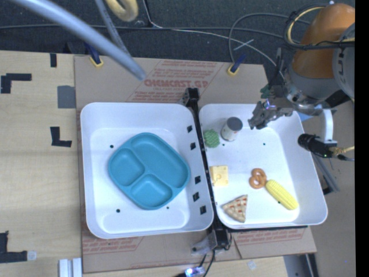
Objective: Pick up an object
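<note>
The hand [260,118] hangs over the right bin's [311,212] far edge, nothing between its fingers; whether they are apart I cannot tell. Going rightward, the green piece [211,138] and the small can [232,128] nearly touch, so a descent there could nudge one and miss both.

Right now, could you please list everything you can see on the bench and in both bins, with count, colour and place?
left bin: 1, white, left half of the bench
right bin: 1, white, beside the left bin
divided tray: 1, blue, middle of the left bin
green piece: 1, green, right bin, upper left
small can: 1, grey, beside the green piece
cheese cube: 1, pale yellow, right bin, left side
pizza slice: 1, tan and red, right bin, near edge
pretzel: 1, orange, right bin, centre
corn cob: 1, yellow, right of the pretzel
arm: 1, grey and orange, upper right
pincer: 1, dark, above the right bin's far side
</note>
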Robot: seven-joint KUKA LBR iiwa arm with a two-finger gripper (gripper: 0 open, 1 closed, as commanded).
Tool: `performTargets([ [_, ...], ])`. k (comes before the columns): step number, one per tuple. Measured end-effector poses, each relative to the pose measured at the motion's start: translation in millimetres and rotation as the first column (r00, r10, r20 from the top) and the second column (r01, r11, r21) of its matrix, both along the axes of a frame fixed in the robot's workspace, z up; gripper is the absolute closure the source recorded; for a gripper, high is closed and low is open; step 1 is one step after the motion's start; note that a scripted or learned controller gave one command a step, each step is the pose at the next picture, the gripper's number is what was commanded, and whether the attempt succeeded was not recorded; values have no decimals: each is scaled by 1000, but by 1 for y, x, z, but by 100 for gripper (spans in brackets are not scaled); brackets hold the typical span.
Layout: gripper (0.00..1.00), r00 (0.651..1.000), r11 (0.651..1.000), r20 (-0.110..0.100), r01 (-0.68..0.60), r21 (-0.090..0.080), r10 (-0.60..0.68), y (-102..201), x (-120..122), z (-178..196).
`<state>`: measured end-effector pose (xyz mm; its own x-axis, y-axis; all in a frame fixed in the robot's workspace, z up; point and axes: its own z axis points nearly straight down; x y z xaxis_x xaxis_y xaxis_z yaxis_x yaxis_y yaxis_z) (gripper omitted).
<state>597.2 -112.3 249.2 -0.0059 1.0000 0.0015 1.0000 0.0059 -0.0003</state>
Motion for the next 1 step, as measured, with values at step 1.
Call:
performTargets([
  [1,100,1000,1000,-2,0,0,0,54,-20,1],
])
